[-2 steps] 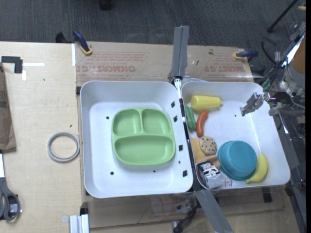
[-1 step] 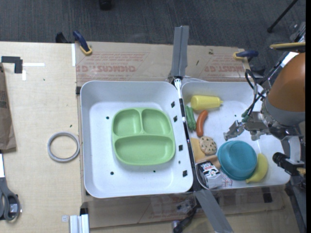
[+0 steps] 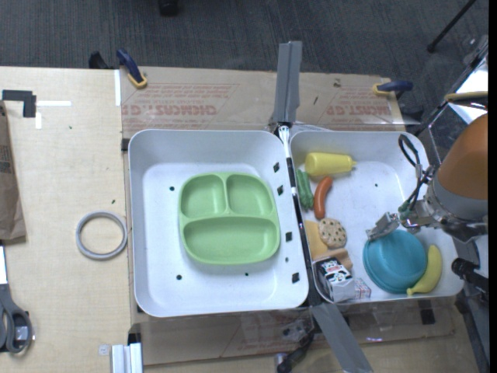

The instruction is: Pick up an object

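A KUKA arm's claw [image 3: 386, 225] hangs low over the right-hand bin [image 3: 373, 140], its metal tip at the upper-left rim of a blue bowl [image 3: 394, 261]; whether the claw is open or closed cannot be told from this angle, and nothing is seen gripped in it. The round, smooth plastic bowl lies just below the claw, with a curved yellow banana [image 3: 429, 272] touching the bowl's far side, toward the arm. The arm's grey wrist and orange band [image 3: 469, 164] crowd the bin's right edge.

Left of the claw, near but apart from it, sits a round, speckled tan cookie [image 3: 332, 231] on a flat orange-yellow slab [image 3: 313, 238]. Below that, at the bin's lower-left corner, is a small boxy carton [image 3: 335, 278] printed in black and white. Up and to the left of the claw lie a slim orange-red sausage shape [image 3: 322, 196], a thin green piece [image 3: 304, 189] against the bin's wall, and a glossy yellow corn-like toy [image 3: 329, 163].

Well beyond these, in the left-hand bin [image 3: 147, 208], rests a pale green, three-compartment plate [image 3: 229, 218], matte and rounded. Farther still, on the wooden bench [image 3: 62, 177], lies a grey ring [image 3: 102, 234].
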Action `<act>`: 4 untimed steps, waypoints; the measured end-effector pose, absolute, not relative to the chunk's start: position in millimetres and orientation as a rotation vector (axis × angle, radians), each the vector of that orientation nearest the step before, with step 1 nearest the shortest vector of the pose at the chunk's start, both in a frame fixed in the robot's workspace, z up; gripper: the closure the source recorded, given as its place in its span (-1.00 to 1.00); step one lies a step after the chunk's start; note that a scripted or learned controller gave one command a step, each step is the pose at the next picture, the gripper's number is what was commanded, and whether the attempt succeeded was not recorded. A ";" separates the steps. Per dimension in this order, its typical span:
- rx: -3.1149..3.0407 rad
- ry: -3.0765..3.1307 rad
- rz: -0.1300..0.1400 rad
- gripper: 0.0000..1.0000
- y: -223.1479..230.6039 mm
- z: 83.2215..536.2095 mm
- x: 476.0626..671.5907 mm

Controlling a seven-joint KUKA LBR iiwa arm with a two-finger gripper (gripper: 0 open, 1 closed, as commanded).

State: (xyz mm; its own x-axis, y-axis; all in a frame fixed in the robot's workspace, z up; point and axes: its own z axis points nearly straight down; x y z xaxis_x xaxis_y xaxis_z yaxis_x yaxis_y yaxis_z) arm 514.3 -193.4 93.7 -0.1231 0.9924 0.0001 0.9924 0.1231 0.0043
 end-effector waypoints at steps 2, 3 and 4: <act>1.879 2.495 0.016 -1.00 -171.2 96.5 499.5; 1.757 2.555 0.021 -1.00 -147.7 100.5 490.4; 1.825 2.558 -0.002 -1.00 -137.1 91.3 529.0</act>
